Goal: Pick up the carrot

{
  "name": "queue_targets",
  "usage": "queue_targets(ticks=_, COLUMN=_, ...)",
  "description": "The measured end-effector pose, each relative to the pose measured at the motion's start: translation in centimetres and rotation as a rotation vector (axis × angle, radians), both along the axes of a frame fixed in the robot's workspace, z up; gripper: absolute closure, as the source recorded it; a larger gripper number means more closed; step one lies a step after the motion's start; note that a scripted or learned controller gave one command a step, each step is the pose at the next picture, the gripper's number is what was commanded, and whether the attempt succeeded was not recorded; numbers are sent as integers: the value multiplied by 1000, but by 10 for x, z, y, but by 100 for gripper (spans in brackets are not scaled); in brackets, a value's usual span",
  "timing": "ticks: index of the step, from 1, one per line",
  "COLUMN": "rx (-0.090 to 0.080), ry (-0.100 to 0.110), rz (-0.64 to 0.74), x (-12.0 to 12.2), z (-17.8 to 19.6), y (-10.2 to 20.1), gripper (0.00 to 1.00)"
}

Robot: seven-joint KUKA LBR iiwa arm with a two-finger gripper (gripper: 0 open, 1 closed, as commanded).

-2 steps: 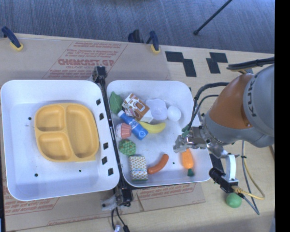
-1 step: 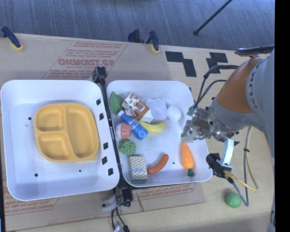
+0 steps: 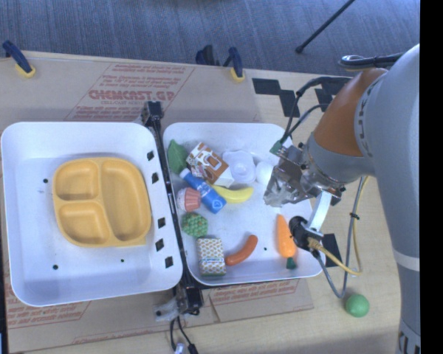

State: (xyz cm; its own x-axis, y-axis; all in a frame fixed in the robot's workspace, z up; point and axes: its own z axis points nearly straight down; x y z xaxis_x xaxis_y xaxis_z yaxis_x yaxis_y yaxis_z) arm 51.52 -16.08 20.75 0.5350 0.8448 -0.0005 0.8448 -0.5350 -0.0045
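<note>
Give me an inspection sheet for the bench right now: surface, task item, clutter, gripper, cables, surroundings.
Surface: cardboard-covered bench bearing two white bins; left bin holds a yellow divided tray.
Job's things: carrot lies in the right bin, near its right wall, green end toward the camera.
Clutter: banana, red sausage, blue bottle, small carton, other toy food in the same bin.
Gripper: gripper hovers just above the carrot, holding nothing visible; finger state unclear.
Cables: black leads by the wrist; yellow cable.
Surroundings: green ball, blue clamps, grey carpet.
</note>
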Motion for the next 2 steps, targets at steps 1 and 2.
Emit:
queue_targets(ticks=1, rx=1, ry=0, rz=-1, x=0, z=0, y=0, gripper=0)
queue_targets(ticks=2, rx=3, ry=1, rz=275, x=-11, z=-96, y=-35, gripper=0)
